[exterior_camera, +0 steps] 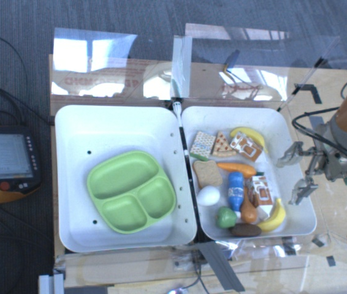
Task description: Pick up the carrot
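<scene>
The carrot [236, 168] is a slim orange stick lying roughly level in the middle of the right bin [296, 216]. It sits between a bread slice [207, 173] and a small carton, just above a blue bottle [236, 189]. My gripper [295, 173] hovers over the right side of that bin, well to the right of the carrot and apart from it. Its fingers [288, 154] are spread open with nothing between them.
The right bin also holds two bananas [251, 136], a white egg [208, 196], a green pepper [225, 217], crackers [202, 143], cartons [261, 192] and a brown item [245, 229]. A green divided plate [130, 192] lies in the left bin [75, 127].
</scene>
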{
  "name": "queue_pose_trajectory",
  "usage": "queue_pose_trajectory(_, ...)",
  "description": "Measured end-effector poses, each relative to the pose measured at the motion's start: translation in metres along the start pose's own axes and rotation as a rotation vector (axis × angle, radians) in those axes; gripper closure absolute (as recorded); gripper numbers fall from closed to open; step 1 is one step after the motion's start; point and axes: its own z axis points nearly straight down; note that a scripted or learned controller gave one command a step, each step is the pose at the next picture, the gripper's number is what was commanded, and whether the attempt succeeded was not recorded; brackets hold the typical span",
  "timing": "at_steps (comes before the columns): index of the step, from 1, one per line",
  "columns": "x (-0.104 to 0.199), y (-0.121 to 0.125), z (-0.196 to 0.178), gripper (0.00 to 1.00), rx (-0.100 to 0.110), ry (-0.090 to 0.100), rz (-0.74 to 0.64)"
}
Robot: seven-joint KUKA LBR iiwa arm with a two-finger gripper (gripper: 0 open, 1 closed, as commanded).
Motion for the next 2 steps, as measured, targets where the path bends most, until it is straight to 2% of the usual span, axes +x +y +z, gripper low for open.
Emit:
queue_pose_trajectory(1,-0.021,0.101,0.08,0.0,-0.003,0.006,0.223)
queue_pose_trajectory(2,-0.083,0.12,0.119,0.0,-0.001,-0.008,0.346)
